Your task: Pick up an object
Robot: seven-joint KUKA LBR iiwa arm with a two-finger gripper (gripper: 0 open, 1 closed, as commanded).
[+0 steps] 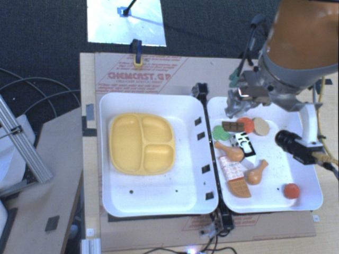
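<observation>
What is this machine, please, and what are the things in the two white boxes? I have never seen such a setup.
This is one picture, taken by a fixed camera above a bench, looking down at a slant. The grey and orange machine at the right is a robot arm. At its end is a gripper, a tool with two fingers for picking things up. It hangs above the right bin, which holds small toy foods: two drumsticks, a red ball, a green piece and others. The left bin holds a yellow tray with compartments. I see nothing held between the fingers.
</observation>
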